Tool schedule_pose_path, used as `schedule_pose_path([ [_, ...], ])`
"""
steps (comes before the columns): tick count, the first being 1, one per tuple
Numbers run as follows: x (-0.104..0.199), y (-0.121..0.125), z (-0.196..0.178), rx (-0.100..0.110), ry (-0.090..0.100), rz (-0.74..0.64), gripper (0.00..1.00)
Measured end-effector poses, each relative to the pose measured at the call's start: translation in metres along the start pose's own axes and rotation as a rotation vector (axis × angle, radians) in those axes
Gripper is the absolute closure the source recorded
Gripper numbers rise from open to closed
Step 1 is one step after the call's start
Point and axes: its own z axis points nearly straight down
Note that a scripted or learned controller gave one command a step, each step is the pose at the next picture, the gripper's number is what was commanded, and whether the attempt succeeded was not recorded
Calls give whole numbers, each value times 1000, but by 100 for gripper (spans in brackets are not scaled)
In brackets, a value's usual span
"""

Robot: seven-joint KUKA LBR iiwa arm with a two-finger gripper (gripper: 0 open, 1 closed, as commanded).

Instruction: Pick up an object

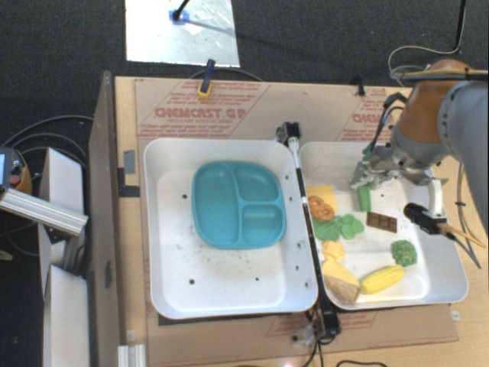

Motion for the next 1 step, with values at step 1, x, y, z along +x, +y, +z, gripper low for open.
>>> schedule_pose_path([
  [1, 79, -32, -94, 1, 4, -7, 100],
])
